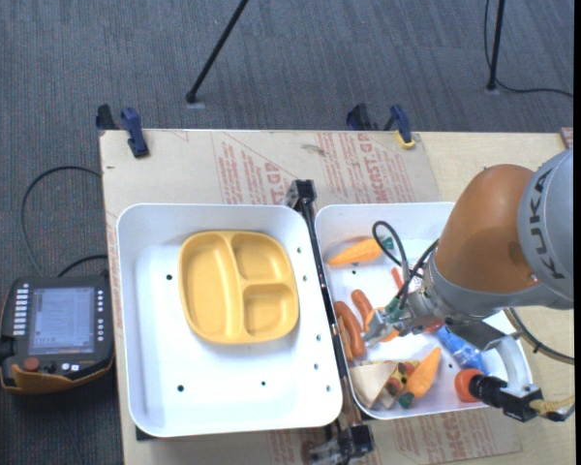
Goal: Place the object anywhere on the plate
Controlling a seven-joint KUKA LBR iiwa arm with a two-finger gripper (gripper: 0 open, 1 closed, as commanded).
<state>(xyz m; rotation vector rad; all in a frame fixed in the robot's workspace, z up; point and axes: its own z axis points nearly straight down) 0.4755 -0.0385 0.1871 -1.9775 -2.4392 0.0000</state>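
**Plate lies to the left, across the divider**

We see the tool (385, 325) low in the right bin (436, 223), down among the toy food — close by the sausages (352, 324) that lie with their long axes running roughly up and down the view, parallel to the wall between the bins; whether the tool is open, closed or gripping anything we cannot tell, since the wrist and cables cover it; so we cannot yet say which object is the one to be carried.

The yellow plate (239, 286) sits in the left bin (145, 356), well apart from the tool and straight to its left, with the shared bin walls between them; we judge that the coming move turns on this — a lift clear of the rim, then a sideways carry leftward over the divider. A carrot (356, 253) lies toward the back of the right bin, another carrot (424, 374) near the front beside a sandwich wedge (376, 384); both are near the tool too.
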